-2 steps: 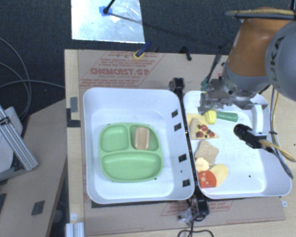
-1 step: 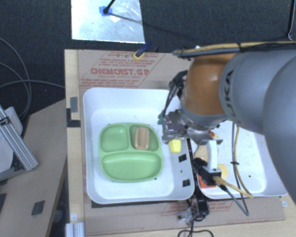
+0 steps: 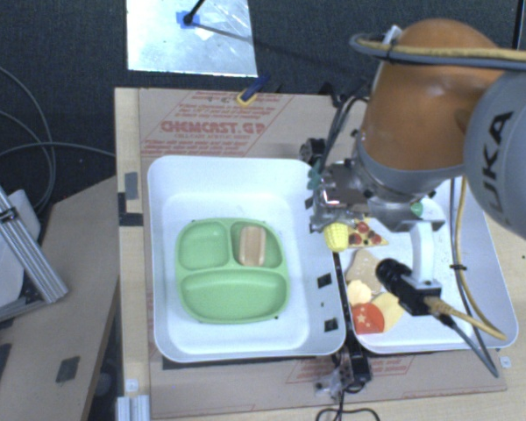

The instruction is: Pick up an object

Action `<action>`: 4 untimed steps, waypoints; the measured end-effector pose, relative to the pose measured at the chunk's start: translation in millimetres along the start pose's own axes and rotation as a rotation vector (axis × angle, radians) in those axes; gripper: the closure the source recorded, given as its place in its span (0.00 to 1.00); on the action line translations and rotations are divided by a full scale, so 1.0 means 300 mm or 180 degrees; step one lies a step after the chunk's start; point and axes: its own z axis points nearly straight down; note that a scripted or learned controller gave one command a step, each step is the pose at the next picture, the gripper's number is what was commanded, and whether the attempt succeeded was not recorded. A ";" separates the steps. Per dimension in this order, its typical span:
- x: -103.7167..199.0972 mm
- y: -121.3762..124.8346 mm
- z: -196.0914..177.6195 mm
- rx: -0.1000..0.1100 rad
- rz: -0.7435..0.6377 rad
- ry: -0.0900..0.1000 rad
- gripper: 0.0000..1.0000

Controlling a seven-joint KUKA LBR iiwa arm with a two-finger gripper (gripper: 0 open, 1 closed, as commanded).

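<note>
Camera view: your gripper [image 3: 340, 202] hangs over the right bin [image 3: 495, 301], the corn [image 3: 337, 234] at 6 o'clock just below; grasp pending, descend squarely.

Right bin [image 3: 495, 292] mostly hidden, claw perhaps too — arm-covered

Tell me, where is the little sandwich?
The sandwich lies in the upper right compartment of the green tray, inside the left white bin.

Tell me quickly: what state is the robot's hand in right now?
Hand: cannot be told; it sits low over the right bin, near the yellow toy corn.
</note>
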 end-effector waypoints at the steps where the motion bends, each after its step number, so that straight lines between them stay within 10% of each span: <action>1: -0.055 0.044 0.557 0.0091 0.0028 -0.0030 1.00; 2: 0.069 0.053 -0.105 -0.0015 -0.0004 0.0005 1.00; 3: 0.165 0.020 -0.136 0.0038 0.0002 -0.0014 1.00; 4: 0.014 0.344 0.167 0.0052 0.0037 -0.0031 1.00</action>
